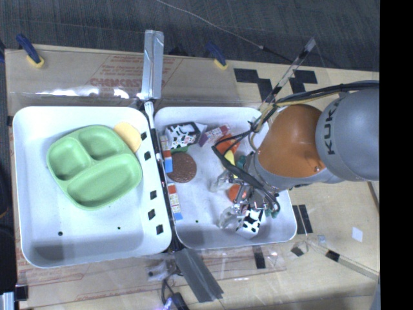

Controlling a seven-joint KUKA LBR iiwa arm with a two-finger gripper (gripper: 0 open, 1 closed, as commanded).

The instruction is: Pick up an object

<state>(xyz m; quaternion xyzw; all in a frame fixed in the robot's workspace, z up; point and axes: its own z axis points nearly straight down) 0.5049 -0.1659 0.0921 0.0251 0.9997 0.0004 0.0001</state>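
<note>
The claw (248, 206) sits low in the right bin (193, 234), just above a black-and-white spotted object (250, 221) (seemingly light and small); whether its grip is closed cannot be told; pinching its narrow sides looks safest.

left bin (26, 192): green divided plate (95, 165), yellow piece (128, 134) touching its upper right rim | right bin (200, 234): brown disc (182, 168), black-and-white cow-patterned item (181, 135), small clutter | arm (322, 141) over right bin, gripper (248, 208) low near front wall
</note>
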